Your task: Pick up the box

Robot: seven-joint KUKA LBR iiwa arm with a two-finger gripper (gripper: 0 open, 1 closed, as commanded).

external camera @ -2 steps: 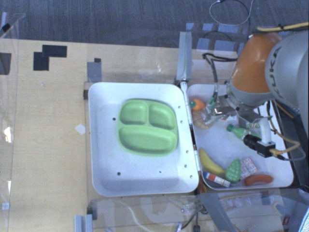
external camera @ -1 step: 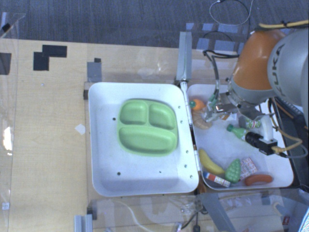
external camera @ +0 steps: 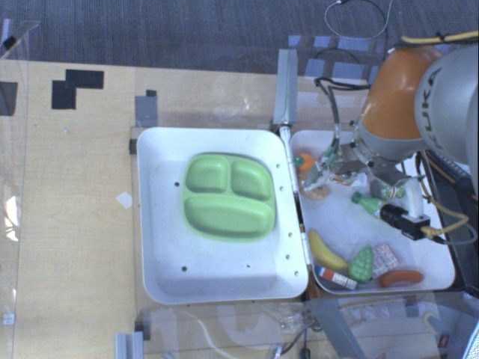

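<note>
Well below the hand (external camera: pixel 327 172), box (external camera: pixel 385 257).

partial letters "ku" readable on the grey arm (external camera: pixel 449 103) casing (running vertically, cut short at the edge); nothing else legible.

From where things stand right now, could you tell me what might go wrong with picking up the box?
The gripper sits low at the right bin's upper left, beside an orange item, far from the small checkered box, so it may grab the wrong thing. The box is crowded by a green item and a red sausage, which could be knocked.
</note>
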